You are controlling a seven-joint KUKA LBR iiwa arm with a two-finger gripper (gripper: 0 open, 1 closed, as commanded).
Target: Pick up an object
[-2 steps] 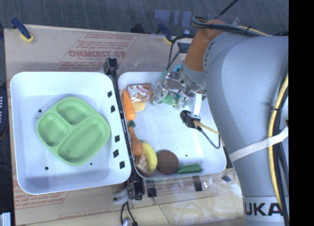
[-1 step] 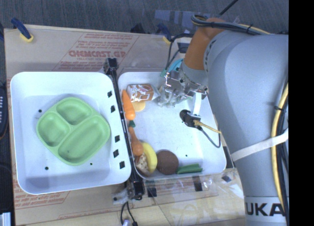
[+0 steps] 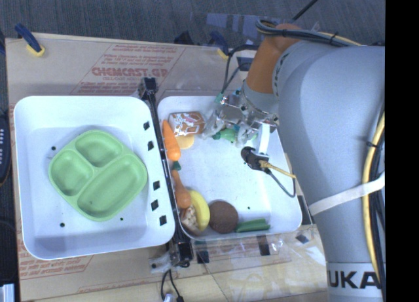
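Note:
My gripper (image 3: 230, 124) is low over the far end of the right bin (image 3: 222, 176), under the grey arm with its orange band (image 3: 262, 65). Just below it lies a small green object (image 3: 226, 135), partly covered by the gripper. To its left rests a brown and white toy bread slice (image 3: 186, 124), with an orange carrot (image 3: 171, 142) beside the bin's left wall. In the near corner lie a yellow banana (image 3: 200, 211), a brown round object (image 3: 224, 216), a green pod (image 3: 253, 226) and a second orange piece (image 3: 182, 196).
The left bin (image 3: 39, 228) holds a green divided plate (image 3: 98, 173). A black plug with a yellow cable (image 3: 252, 157) hangs off the arm over the right bin. The arm's grey bulk covers the right bin's right side.

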